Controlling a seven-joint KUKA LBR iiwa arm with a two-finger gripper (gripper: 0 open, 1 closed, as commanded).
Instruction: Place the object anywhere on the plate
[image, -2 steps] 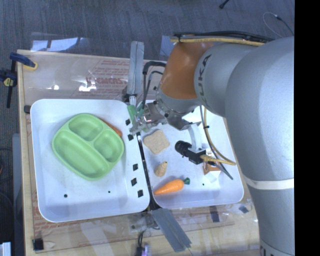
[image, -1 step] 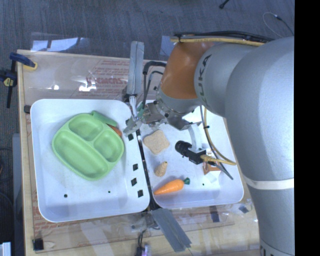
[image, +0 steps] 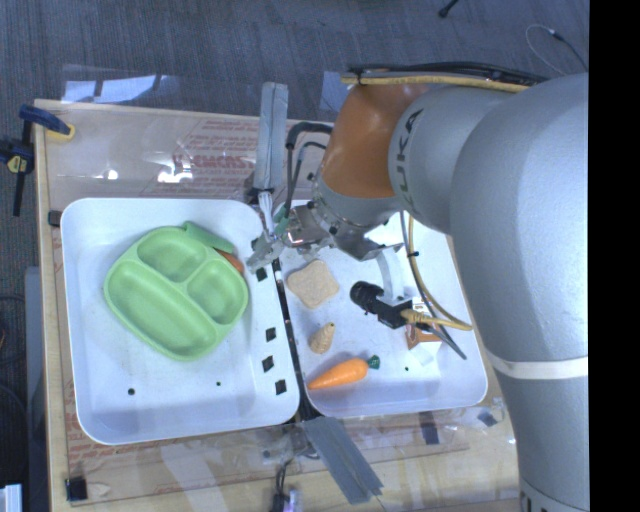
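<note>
**Object to be moved.** The task did not name it. It was judged to be one of three loose pieces in the right bin (image: 400, 392).

1. The carrot (image: 338, 375) lay nearest, close to that bin's near edge. Its long axis ran roughly along the edge, with the pointed tip toward the left bin (image: 120, 400) and the green cap toward the right. It looked like a light, stiff, smooth toy. Because the tapered body could slip, a hold across the thick middle, square to the long axis, was judged best.
2. A small tan lump (image: 322, 337) lay just beyond, apart from the carrot. It was probably light and easily knocked aside.
3. The bread slice (image: 312, 285) lay flat farther on, with no clear long axis. It was judged light and best taken by opposite edges.

**Pincer.** The pincer (image: 268, 245) stood over the wall between the bins, just beyond the bread slice. Whether it was apart or together could not be told.

**Plate.** The green plate (image: 150, 290) sat in the left bin. An orange piece (image: 232, 261), partly hidden, lay at its right rim.
</note>
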